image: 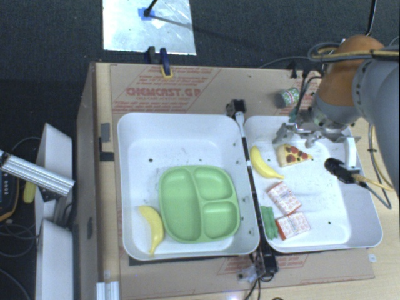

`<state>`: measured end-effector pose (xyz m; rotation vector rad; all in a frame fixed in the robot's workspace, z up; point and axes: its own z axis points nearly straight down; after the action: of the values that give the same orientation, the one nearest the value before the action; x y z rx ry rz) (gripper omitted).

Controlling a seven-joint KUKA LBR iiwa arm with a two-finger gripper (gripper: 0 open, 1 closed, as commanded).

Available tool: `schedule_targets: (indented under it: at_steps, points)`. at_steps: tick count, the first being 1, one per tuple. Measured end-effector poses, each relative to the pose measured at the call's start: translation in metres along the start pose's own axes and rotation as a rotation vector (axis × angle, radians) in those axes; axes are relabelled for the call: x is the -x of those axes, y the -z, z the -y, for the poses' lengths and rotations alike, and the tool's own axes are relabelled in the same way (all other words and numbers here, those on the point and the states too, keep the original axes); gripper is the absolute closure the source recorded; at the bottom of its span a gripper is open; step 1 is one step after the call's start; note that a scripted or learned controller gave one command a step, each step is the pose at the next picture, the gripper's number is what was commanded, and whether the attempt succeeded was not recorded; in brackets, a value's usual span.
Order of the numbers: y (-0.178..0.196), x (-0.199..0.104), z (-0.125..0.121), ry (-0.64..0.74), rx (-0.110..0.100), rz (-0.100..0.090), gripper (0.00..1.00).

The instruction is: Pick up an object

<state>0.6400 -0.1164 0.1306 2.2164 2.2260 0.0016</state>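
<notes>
My gripper (296, 136) hangs over the far part of the right bin (359, 227), open, with nothing between its fingers. Just in front of it lies a pizza slice toy (292, 155), its far edge under the fingertips. A yellow banana (263, 163) lies to the left of the slice, by the bin's left wall. Nearer the front sit two red-and-white cartons (283, 198) (292, 225) and a green piece (268, 222).
The left bin (134, 142) holds a green divided plate (199, 204) and a second banana (152, 227) at its front left. A small can (289, 97) stands on the bench behind the right bin. The arm's grey body (375, 86) covers the far right.
</notes>
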Motion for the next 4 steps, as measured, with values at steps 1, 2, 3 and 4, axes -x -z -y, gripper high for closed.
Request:
schedule_targets:
  at_steps: [1, 2, 3, 4]
  points:
    - [-0.046, 0.039, 0.089, -0.004, -0.002, 0.001, 0.0]
    - [-0.027, 0.0, 0.029, 0.0, 0.003, 0.0, 0.0]
    - [-0.046, 0.044, -0.012, -0.001, 0.001, 0.001, 0.0]
    - [-0.046, 0.044, -0.01, -0.001, 0.002, 0.001, 0.0]
